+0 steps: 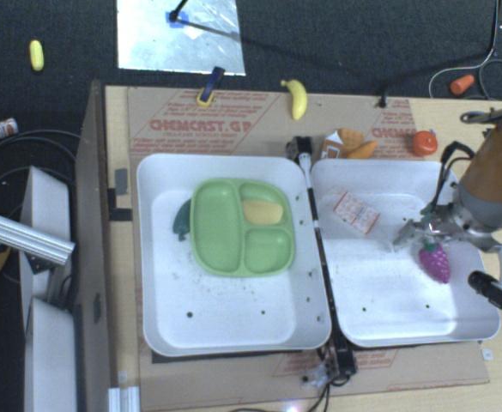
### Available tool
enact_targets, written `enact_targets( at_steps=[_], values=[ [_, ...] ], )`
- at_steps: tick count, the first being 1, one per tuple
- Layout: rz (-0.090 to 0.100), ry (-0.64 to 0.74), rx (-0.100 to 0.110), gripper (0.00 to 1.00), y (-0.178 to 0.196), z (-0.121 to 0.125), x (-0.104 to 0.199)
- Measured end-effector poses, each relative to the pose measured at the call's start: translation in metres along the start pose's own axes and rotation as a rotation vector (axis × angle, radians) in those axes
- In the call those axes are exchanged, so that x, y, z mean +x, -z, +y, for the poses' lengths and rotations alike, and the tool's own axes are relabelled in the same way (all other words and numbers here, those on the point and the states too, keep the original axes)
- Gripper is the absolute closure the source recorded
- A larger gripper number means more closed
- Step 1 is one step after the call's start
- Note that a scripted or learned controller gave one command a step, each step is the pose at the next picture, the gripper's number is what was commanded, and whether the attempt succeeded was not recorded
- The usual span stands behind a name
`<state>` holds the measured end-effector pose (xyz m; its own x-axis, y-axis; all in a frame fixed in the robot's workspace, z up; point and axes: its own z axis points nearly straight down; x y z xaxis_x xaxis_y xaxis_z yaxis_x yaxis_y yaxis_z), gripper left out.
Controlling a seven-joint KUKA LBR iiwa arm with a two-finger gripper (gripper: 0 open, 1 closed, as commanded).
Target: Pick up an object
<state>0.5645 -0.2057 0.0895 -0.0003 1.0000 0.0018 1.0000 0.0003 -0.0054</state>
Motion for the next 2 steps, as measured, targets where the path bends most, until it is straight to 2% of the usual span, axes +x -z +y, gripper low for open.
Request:
enact_targets(
  at_steps=[1, 2],
  values=[
    [-0.007, 0.006, -0.02, 0.0, 0.118, 0.024, -0.001],
    [-0.001, -0.001, -0.006, 0.0, -0.009, 0.008, 0.0]
  ],
)
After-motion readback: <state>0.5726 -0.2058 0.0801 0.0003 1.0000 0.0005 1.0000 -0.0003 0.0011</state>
